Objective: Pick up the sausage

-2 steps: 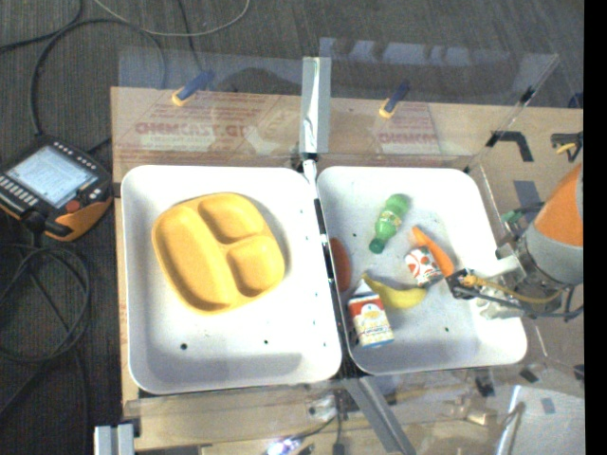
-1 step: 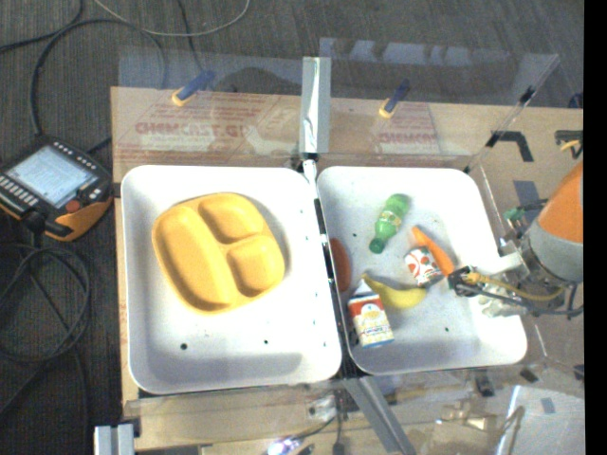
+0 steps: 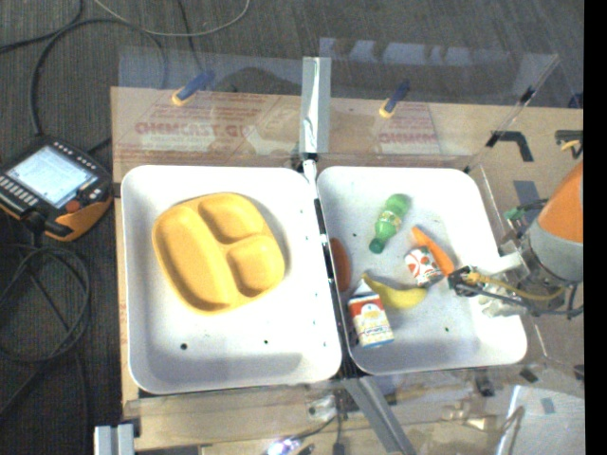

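sausage, reddish-brown, short [image 3: 340, 261]: wedged against left wall of right white bin [image 3: 493, 349], untouched.
two-finger gripper [image 3: 464, 282] low beside yellow banana [image 3: 398, 294], apart from sausage, holding nothing; pincer state: cannot tell.

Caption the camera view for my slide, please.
Gripper hovers at right bin's edge; sausage lies by the left wall.

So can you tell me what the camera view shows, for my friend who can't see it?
A gripper reaches from the right into the right bin, beside a carrot, can, banana, green bottle and carton. The reddish-brown sausage lies by that bin's left wall. The left bin holds a yellow divided tray.
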{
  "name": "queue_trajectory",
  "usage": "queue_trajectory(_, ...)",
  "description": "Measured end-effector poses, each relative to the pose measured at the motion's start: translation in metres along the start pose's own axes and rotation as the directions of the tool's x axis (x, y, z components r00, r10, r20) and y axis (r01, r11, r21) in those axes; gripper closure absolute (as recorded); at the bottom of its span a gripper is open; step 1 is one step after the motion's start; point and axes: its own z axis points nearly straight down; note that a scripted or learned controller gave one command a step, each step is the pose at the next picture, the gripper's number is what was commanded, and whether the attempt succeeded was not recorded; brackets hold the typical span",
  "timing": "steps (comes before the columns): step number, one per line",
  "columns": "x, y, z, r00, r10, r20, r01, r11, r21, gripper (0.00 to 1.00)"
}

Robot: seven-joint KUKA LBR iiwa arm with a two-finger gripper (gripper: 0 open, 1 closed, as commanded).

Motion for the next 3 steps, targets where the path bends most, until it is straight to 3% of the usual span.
queue_trajectory(2, 0.0, 0.0, 0.004, 1.0, 0.0, 0.002, 0.0, 1.0, -0.002, 1.0)
queue_trajectory(3, 0.0, 0.0, -0.014, 1.0, 0.0, 0.001, 0.0, 1.0, 0.0, 1.0)
